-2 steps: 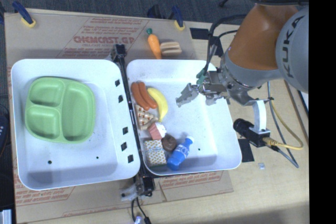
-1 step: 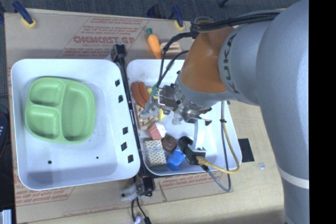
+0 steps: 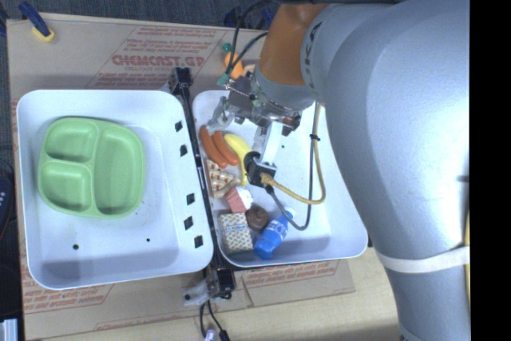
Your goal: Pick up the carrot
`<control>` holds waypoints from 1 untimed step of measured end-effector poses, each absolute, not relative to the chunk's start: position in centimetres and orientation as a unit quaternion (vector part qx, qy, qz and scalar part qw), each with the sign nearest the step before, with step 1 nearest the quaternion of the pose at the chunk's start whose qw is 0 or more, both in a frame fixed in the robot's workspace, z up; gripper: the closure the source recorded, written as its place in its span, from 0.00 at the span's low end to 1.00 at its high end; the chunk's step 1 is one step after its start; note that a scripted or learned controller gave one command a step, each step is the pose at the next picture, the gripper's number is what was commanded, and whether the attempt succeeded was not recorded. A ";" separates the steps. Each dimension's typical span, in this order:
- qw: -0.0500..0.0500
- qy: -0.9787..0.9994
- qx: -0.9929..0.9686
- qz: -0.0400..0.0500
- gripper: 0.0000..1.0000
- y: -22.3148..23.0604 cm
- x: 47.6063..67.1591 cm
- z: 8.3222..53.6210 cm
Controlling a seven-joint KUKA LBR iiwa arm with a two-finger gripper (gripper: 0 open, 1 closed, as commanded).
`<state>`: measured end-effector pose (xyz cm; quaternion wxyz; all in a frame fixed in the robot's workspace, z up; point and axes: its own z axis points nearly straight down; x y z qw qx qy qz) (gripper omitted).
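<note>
We see the right bin (image 3: 339, 227) crowded along its left wall: the carrot (image 3: 217, 146) lies just beside a banana (image 3: 237, 148), with small blocks (image 3: 236, 213) and a blue bottle (image 3: 271, 239) packed below them. The arm (image 3: 383, 92) covers that bin's upper right. The left bin (image 3: 104, 255) has open floor below the green tray (image 3: 92, 167).

On my feed I log: two white bins, left bin (image 3: 48, 251) and right bin (image 3: 339, 227). Divided plate (image 3: 92, 168), pale green, in the left bin. Carrot (image 3: 217, 146), orange; banana (image 3: 237, 148), yellow beside it. Bottle (image 3: 271, 239), blue; block (image 3: 236, 200), pink; packet (image 3: 236, 231), fine checked pattern; lump (image 3: 257, 217), dark brown. Arm (image 3: 399, 92), grey with an orange band (image 3: 283, 44). Cable (image 3: 299, 196), yellow. Tabletop (image 3: 120, 52), tan cardboard with red print. Clip (image 3: 36, 21), blue and yellow, far left.
</note>
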<state>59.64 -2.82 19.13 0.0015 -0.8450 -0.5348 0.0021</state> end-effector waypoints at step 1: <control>0.000 -0.687 -0.727 0.001 0.00 -13.9 61.4 19.9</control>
